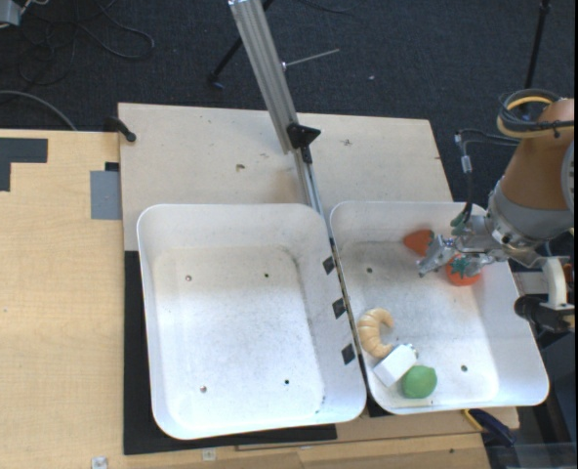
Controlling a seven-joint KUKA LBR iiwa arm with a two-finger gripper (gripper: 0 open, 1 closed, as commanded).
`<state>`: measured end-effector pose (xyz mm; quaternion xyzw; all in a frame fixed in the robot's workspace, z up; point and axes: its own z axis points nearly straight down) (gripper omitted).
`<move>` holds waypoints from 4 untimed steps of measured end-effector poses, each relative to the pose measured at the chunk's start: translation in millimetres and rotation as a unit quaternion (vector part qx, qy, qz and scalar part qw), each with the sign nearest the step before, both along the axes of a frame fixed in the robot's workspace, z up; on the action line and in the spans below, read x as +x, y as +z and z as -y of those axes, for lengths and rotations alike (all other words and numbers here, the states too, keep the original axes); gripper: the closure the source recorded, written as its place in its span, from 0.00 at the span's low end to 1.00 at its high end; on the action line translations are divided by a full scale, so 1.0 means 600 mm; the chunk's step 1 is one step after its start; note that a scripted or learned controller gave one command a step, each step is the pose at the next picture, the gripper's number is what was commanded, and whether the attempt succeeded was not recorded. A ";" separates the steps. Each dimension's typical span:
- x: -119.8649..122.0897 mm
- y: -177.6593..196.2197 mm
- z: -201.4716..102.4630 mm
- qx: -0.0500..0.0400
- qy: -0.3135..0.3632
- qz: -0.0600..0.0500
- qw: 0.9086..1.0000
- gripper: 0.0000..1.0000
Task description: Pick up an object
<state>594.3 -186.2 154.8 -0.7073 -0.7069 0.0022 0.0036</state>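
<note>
I have the arm (535,179) reaching in from 3 o'clock, wrist low over the right bin (484,389). Claw (443,254) sits at the bin's 1 o'clock area, between two orange-red pieces: one (418,239) just at its 10 o'clock side, another (462,274) just at its 5 o'clock side, partly under the wrist. Cannot tell whether the claw is spread or pressed together; too small and cluttered here, and I see nothing clearly gripped.

Other candidates lie at the bin's 7 o'clock end: tan curved piece (374,330), white block (394,364) touching it, green ball (419,381) against the block. Left bin (172,237) holds no target.

My read: approach or grasp attempt on an orange piece, not yet lifted. Next move needs a confirmed pinch, then a straight rise clear of the bin wall
</note>
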 end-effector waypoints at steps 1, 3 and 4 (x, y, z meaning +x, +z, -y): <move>0.001 -0.074 0.004 0.000 0.000 0.000 1.000 0.00; 0.001 -0.089 0.003 0.000 -0.002 0.002 1.000 1.00; 0.001 0.016 0.001 -0.001 0.001 0.006 1.000 1.00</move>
